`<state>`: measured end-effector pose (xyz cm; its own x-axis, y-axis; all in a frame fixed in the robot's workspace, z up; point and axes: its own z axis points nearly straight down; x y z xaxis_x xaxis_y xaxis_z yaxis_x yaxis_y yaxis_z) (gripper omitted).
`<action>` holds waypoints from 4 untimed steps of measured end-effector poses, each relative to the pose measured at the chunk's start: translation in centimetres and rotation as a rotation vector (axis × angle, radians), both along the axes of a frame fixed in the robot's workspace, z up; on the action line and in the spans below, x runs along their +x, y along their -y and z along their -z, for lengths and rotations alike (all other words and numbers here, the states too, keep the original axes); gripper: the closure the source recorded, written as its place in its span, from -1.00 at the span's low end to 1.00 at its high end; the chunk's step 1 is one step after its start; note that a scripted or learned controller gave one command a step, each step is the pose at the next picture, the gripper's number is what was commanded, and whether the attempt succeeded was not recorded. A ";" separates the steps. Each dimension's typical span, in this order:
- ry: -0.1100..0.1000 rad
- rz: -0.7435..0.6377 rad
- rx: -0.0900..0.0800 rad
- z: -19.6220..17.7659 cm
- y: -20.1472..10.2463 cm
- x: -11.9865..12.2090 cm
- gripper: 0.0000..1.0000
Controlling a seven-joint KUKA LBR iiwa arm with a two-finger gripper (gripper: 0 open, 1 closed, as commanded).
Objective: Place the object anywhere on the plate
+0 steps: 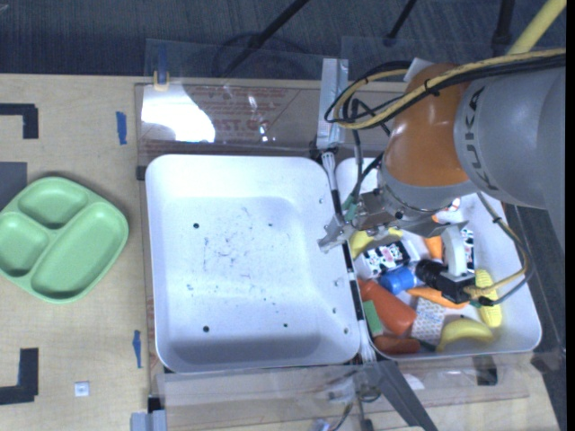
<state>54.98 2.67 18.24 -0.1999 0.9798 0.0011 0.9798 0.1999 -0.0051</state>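
A green plate [58, 241] with three compartments lies on the wooden bench at the far left. My gripper [357, 224] hangs low over the left side of the right bin [526, 323], by the wall shared with the left bin. Just beneath it lies a yellow piece [367, 241] beside a black-and-white patterned item [387, 257]. The grey wrist and orange band [431, 137] hide the bin's back part. Whether the gripper holds anything is hidden.
The right bin also holds a blue piece [397, 283], a red-orange piece [388, 309], a yellow banana [467, 332] and several other toys. The left white bin [243, 259] sits between that bin and the plate. A clear panel [243, 115] stands behind it.
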 end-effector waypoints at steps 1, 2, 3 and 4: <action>-0.001 0.002 0.000 -0.8 0.1 0.1 1.00; -0.002 0.002 0.000 -0.8 0.1 0.1 -1.00; 0.004 0.181 -0.002 0.0 2.1 6.2 -1.00; 0.004 0.180 -0.002 0.0 2.0 6.2 -1.00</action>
